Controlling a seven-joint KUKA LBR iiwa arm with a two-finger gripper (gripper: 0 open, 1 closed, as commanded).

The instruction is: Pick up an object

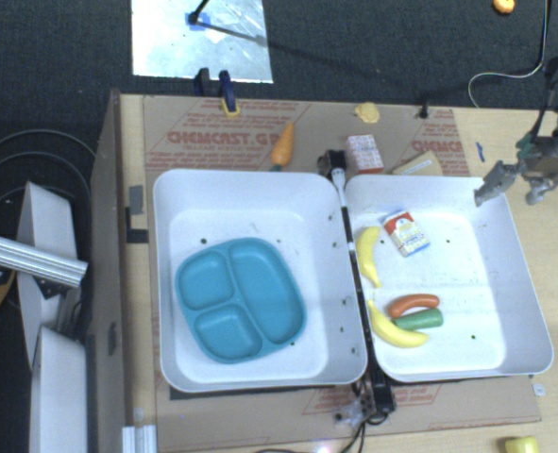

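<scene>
The right bin (519,281) holds a small red, white and blue carton (404,233), a yellow banana (366,256) by its left wall, a red sausage (414,304), a green vegetable (421,319) and a second banana (397,332). A blue divided plate (240,297) lies in the left bin (179,215). My gripper (511,192) hangs over the back right corner of the right bin, well to the right of the carton. It is open, with its two grey fingers (489,186) spread and nothing between them.
Behind the bins, on the cardboard sheet (212,130), lie a carrot (282,145), a small pink box (363,152) and a yellow lump (367,112). Blue clamps (214,83) stand at the back edge. A cable (505,72) loops near the arm.
</scene>
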